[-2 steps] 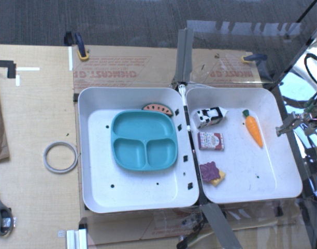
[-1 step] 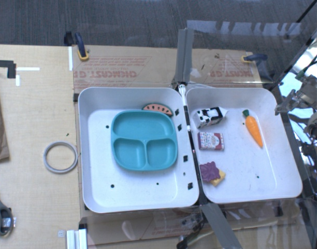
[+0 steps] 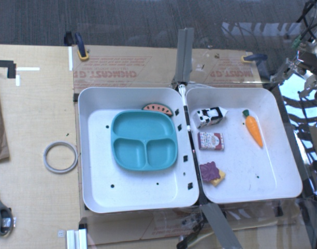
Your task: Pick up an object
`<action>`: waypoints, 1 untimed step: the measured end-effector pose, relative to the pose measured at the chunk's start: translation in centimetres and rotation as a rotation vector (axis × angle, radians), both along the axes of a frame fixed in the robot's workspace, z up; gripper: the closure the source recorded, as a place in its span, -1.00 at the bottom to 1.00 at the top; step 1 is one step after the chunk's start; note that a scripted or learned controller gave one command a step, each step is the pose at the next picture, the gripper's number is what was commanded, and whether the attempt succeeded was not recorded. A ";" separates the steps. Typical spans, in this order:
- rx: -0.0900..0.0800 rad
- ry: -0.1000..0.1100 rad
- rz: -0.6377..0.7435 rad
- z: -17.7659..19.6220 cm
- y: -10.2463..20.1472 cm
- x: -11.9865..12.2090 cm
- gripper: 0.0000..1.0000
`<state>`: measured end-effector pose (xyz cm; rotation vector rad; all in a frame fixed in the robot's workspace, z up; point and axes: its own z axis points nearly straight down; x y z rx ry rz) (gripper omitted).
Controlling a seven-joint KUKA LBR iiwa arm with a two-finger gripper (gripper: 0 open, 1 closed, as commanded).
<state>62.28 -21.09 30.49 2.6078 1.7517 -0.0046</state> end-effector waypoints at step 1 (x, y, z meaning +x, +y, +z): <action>0.000 0.002 -0.531 -5.1 0.8 0.2 -1.00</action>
